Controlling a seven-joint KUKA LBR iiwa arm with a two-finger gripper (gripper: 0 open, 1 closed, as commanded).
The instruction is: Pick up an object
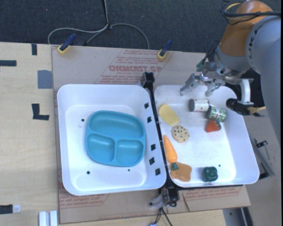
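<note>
Our gripper (201,84) hangs over the far end of the right bin (240,166), jaws spread and pinching nothing. Just nearer than the fingertips lies a grey cylinder (198,105), its long axis running left to right, touching a small green can (217,114) at its right. We judge the cylinder the handiest pick. A red piece (213,126) crowds the can. The yellow piece (169,114), cookie (180,133) and carrot (169,148) lie leftward, clear of the approach.
</note>
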